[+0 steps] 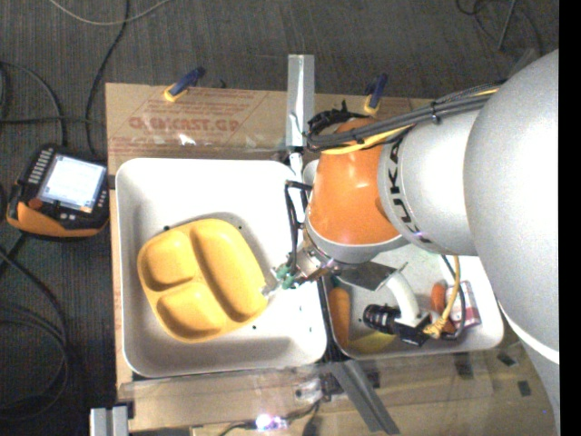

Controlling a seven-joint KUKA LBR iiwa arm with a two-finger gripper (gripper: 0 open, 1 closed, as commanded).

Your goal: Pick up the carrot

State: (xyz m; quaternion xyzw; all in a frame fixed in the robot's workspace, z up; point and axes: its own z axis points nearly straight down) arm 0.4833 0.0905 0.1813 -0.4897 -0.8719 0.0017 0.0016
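Grey arm [513,162], orange band [349,198], seemingly black lettering [399,184]

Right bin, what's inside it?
An orange piece, perhaps the carrot, against the wall nearest the other bin, something yellow beside it, another orange bit further right. The arm covers the rest.

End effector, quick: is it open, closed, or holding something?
End effector: cannot be told from this view; it sits by the yellow tray.
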